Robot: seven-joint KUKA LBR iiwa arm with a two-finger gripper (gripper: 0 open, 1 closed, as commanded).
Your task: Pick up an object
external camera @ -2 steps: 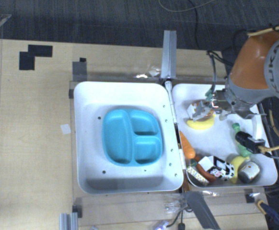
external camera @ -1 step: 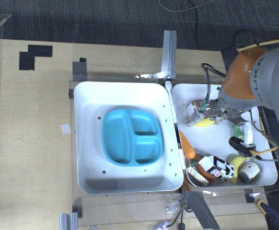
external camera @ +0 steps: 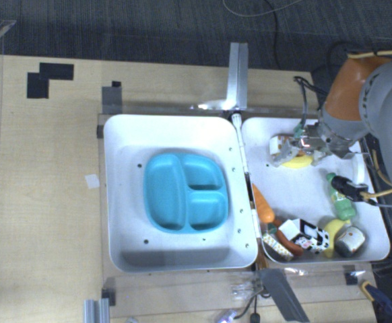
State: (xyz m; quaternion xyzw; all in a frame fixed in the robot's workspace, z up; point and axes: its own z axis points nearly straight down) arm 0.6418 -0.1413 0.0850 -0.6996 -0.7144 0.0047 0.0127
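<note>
The gripper [external camera: 291,147] reaches in from the right and sits low over the upper part of the right bin [external camera: 287,194], its fingers [external camera: 279,144] directly above a yellow, banana-shaped toy [external camera: 297,161]; whether the fingers are spread or closed around the toy cannot be told, since the mechanism is small and partly blurred. The toy lies on the bin floor just beneath and slightly in front of the gripper. Behind the gripper rises the wrist with its orange band [external camera: 349,89], followed by the grey arm [external camera: 388,106] at the right edge. Nearer the front of the same bin lie further items: a green bottle-like object [external camera: 343,204] near the right wall, an orange carrot-like piece [external camera: 264,208] against the left wall, a black-and-white patterned item [external camera: 305,233], a yellow piece [external camera: 332,233] and a grey, rounded object [external camera: 350,241] clustered in the front corner. The left bin [external camera: 125,200] holds a blue divided tray [external camera: 186,190] lying flat near its centre, with one long compartment on the left and two smaller ones on the right. Both bins rest side by side on the wooden tabletop [external camera: 41,200], with a metal post [external camera: 238,73] standing upright behind the seam between them.
</note>
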